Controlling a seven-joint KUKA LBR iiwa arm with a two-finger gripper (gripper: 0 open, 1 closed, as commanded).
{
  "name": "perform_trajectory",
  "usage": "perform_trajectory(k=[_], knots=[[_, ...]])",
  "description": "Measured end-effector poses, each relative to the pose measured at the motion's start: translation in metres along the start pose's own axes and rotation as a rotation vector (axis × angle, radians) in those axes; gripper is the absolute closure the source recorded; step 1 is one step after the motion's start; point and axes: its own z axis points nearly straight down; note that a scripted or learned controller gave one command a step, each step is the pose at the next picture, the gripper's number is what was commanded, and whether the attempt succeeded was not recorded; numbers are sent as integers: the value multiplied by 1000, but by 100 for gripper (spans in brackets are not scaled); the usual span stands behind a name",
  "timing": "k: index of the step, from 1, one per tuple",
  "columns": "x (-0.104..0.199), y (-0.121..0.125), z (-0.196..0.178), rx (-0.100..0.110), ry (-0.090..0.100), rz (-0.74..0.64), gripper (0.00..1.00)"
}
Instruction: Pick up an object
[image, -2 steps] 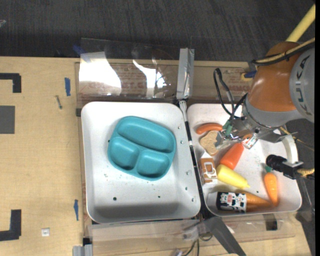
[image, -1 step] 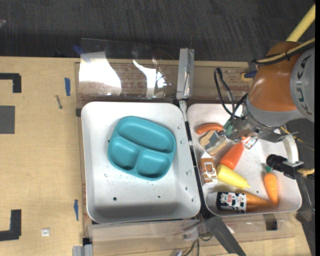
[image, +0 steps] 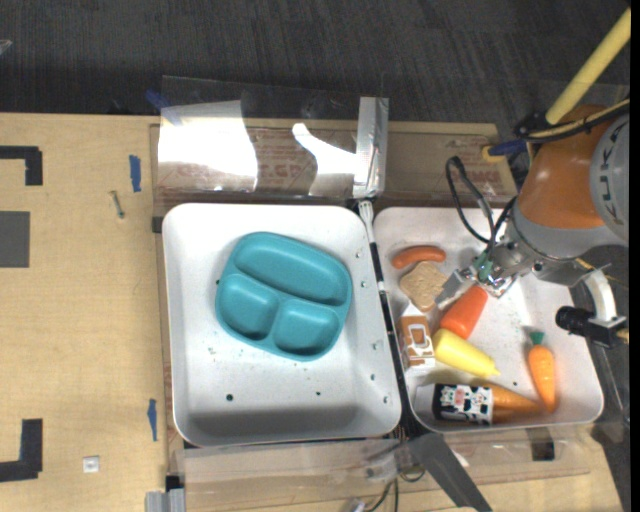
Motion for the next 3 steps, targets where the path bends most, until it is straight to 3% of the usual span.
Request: perform_trajectory(k=[1, 2, 3], knots=[[-16, -10, 52, -10, -4, 84, 0], [-36, -43, 63, -11, -3, 19, 0], [-34, -104, 62, -21, -18, -165, 0]])
